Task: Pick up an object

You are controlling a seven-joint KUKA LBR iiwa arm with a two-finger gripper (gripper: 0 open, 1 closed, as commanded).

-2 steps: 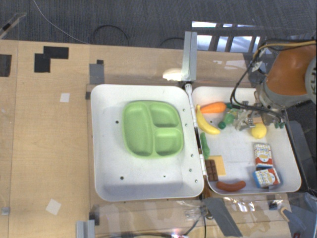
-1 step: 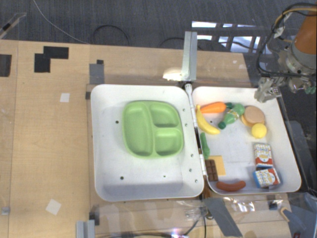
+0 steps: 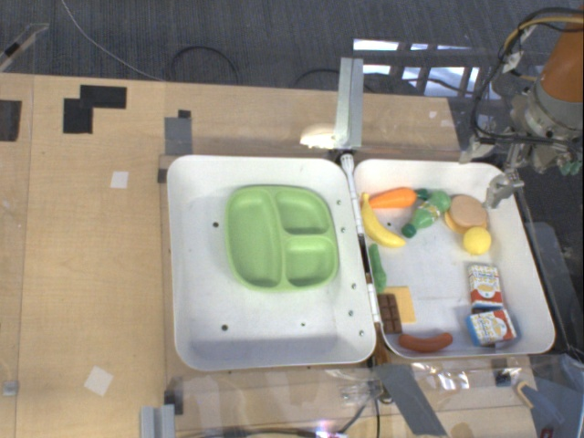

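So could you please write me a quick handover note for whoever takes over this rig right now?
Gripper: at the right bin's far right corner, above the toys; finger state unclear, nothing visibly held.
Right bin: banana, carrot, green vegetable, burger bun, lemon, two small cartons, chocolate bar, sausage.
Left bin: green divided plate.
Done: arm is positioned over the bin.
Left: descend, grasp an object, lift. The bun and lemon lie nearest.
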